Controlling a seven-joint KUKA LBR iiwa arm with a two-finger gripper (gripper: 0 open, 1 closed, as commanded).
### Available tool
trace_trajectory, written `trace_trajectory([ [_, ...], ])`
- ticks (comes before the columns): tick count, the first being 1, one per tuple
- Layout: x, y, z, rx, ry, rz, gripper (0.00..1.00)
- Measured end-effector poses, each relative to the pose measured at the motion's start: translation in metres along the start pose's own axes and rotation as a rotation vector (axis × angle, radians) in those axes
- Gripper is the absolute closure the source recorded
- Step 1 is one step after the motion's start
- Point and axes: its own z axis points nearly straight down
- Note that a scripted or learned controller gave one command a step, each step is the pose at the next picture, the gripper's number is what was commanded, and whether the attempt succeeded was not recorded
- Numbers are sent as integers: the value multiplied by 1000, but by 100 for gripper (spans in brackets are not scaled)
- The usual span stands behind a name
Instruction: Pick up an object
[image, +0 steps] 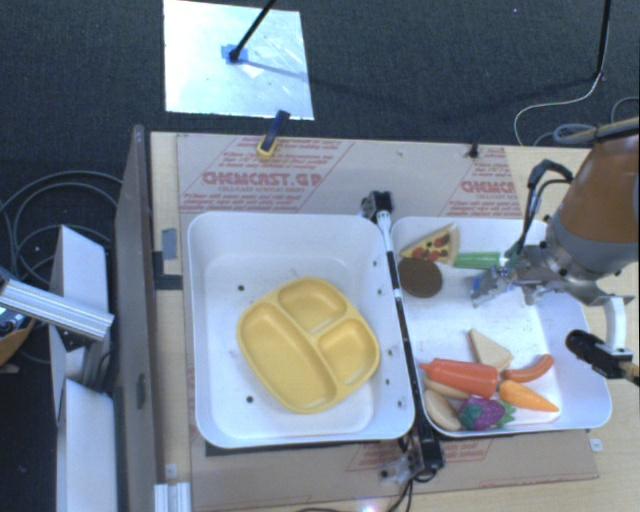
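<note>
White plastic walls enclose the left bin (215, 330), a shallow tray at the frame's centre-left holding one thing: a yellow three-compartment plastic plate (307, 343) lying flat and slightly turned, with bare floor all round it. Just right of the shared rim, the right white bin (590, 405) carries the toy food. Along its upper part lie a pizza slice wedge (432, 244), a dark brown round disc (420, 278) touching below it, and a green stick-shaped piece (476, 260) near the wrist. Along its lower edge, packed close, are a red-orange carrot-like cylinder (464, 376), a tan wedge (489, 348), a pale oval piece (440, 410), a purple-and-green cluster (483, 412), an orange carrot (528, 397) and a small orange sausage (530, 368). The middle of this bin's floor is open. The gripper (492, 287) sits low over the upper middle of the right bin, beside the green stick; whether its fingers are wide or narrow cannot be told. The desk (330, 170) shows as printed cardboard beyond the bins.
</note>
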Motion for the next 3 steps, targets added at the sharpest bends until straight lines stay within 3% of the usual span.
trace_trajectory([
  [1, -27, 110, 97, -2, -2, 1, 0],
  [2, -42, 94, 104, 0, -1, 3, 0],
  [3, -42, 96, 92, -6, -2, 0, 100],
])
